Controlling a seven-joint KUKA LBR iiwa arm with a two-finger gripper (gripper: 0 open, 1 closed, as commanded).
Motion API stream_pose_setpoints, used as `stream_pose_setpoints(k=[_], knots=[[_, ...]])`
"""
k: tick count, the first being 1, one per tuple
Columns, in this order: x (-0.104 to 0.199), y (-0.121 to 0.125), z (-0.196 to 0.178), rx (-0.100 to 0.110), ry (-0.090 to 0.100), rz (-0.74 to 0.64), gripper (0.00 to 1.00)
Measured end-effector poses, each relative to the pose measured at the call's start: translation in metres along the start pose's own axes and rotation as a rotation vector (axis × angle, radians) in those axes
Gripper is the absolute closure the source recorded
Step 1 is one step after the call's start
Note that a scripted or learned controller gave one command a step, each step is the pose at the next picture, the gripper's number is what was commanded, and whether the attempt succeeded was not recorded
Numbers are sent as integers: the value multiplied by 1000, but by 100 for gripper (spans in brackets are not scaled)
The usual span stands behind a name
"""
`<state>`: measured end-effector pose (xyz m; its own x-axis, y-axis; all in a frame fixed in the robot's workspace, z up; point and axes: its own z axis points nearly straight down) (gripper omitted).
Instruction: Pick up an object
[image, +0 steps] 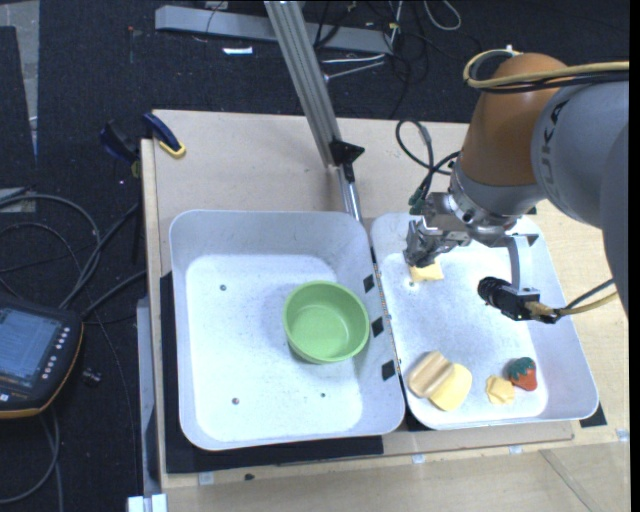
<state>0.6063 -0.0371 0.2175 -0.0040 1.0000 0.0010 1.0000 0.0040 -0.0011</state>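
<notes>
Over the right bin (560, 400), at its far left corner, my gripper (425, 250) hangs just above a small yellow piece (428, 271) that lies on the bin floor. Whether my gripper is clenched or released I cannot tell, nor whether it touches the piece. Along the near side of the same bin lie a pale yellow block (440, 380), a smaller yellow bit (500, 390) to its right, and a red strawberry (522, 373) with a green top just beside that bit. A small black camera (503, 296) on my wrist hangs over the middle of this bin. To the left, the left bin (215, 400) holds one green bowl (325, 322), upright, right of its centre. On my grey arm (590, 140) part of some lettering shows, too cut off to read.
</notes>
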Motion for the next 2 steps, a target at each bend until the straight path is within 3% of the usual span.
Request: stream_pose_setpoints(k=[2], knots=[[87, -34, -7, -2, 0, 0, 100]])
